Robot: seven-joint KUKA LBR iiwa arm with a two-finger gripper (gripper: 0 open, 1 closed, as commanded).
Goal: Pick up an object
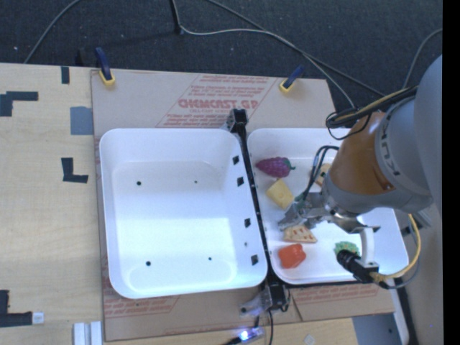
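The right bin point(388, 264) holds several small toy foods. A purple eggplant-like piece point(274, 167) lies at its far left. A pale yellow block point(279, 192) sits just below that. A tan wedge with holes point(300, 234) lies near the middle, and a red piece point(291, 256) rests near the front edge. A green piece point(346, 248) lies to the right. My gripper point(300, 214) reaches in from the right, low over the bin, between the yellow block and the tan wedge. Nothing is visibly held between its fingers.
The left bin point(115, 157) stands beside the right one, with a black divider point(248, 192) between them. Both sit on a cardboard sheet point(215, 99) held by blue-and-yellow clamps. Cables point(215, 27) run across the dark floor behind. The arm body point(374, 171) covers the right bin's right half.
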